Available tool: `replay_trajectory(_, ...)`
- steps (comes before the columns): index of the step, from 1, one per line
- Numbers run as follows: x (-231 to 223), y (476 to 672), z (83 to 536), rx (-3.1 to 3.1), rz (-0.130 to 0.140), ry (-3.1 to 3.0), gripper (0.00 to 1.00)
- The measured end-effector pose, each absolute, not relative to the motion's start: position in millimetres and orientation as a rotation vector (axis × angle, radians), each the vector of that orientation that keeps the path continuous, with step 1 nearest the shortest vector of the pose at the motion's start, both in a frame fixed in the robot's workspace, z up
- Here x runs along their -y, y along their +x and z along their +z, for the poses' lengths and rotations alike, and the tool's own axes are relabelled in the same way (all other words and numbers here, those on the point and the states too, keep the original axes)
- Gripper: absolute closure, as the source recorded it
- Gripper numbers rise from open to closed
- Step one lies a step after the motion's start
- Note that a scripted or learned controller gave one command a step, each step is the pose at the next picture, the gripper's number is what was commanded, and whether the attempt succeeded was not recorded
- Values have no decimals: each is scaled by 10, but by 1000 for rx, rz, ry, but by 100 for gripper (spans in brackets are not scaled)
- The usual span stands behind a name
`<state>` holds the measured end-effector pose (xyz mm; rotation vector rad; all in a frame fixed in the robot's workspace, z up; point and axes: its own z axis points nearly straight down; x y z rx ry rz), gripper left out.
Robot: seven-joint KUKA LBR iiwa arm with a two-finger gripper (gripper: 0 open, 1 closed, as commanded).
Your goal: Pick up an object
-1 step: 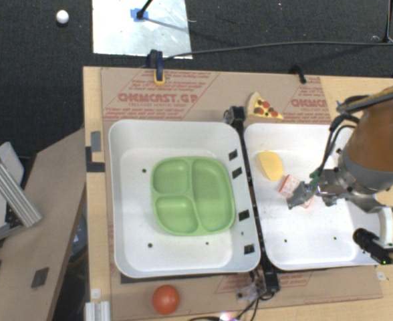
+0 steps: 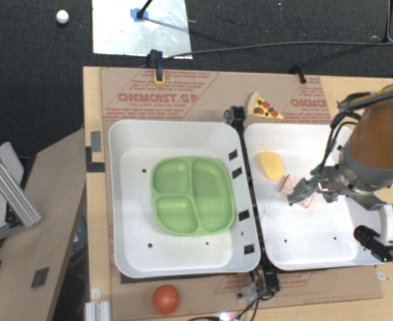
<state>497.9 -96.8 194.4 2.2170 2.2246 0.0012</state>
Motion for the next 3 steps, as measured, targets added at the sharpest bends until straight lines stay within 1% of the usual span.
replay_trajectory(1,960,5035,1512,-2225,-1,2221,0)
replay_trajectory(2,854,5027,960,-2225,-1,2222,0)
replay_trajectory(3,852,5032,843,-2223,1,2220,0)
